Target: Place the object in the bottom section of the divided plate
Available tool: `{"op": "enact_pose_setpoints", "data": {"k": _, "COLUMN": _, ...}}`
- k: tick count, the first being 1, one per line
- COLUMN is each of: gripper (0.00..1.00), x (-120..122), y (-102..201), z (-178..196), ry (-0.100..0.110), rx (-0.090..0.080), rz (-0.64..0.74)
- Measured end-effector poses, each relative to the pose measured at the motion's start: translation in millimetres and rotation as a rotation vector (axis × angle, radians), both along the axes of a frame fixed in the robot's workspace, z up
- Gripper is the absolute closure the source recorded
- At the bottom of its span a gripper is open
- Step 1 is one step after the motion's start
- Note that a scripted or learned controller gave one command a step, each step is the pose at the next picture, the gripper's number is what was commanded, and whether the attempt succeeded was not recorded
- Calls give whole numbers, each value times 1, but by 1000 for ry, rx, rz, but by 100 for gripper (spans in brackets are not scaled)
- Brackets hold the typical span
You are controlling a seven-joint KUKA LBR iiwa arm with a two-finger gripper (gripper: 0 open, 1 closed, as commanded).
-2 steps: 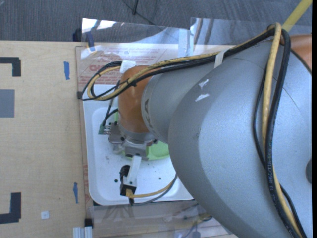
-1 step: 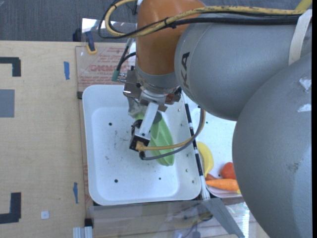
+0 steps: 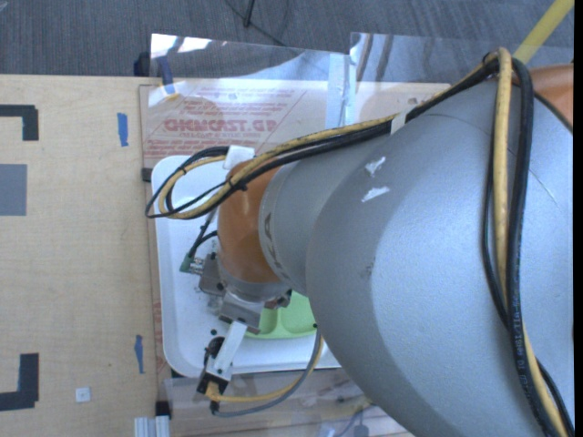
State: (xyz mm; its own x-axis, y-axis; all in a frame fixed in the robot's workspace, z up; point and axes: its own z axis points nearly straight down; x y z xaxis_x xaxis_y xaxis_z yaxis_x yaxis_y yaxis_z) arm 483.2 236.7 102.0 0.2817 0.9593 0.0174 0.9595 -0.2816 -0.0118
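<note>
Over the white bin [image 3: 178,271], lower centre, the arm [image 3: 410,244] half-hides the green plate [image 3: 296,318], grip unreadable; any release could miss its bottom section.

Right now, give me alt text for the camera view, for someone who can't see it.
A grey robot arm with an orange band reaches in from the right over a shallow white bin, hiding most of it. The edge of a pale green plate shows beneath its wrist. Left of the bin lies a wooden bench with blue tape marks.
</note>
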Motion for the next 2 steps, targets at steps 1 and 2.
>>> {"op": "enact_pose_setpoints", "data": {"k": 1, "gripper": 100, "x": 0, "y": -5, "z": 22, "ry": -1, "rx": 3, "rz": -21}}
{"op": "enact_pose_setpoints", "data": {"k": 2, "gripper": 100, "x": 63, "y": -17, "z": 153, "ry": 4, "rx": -26, "rz": -65}}
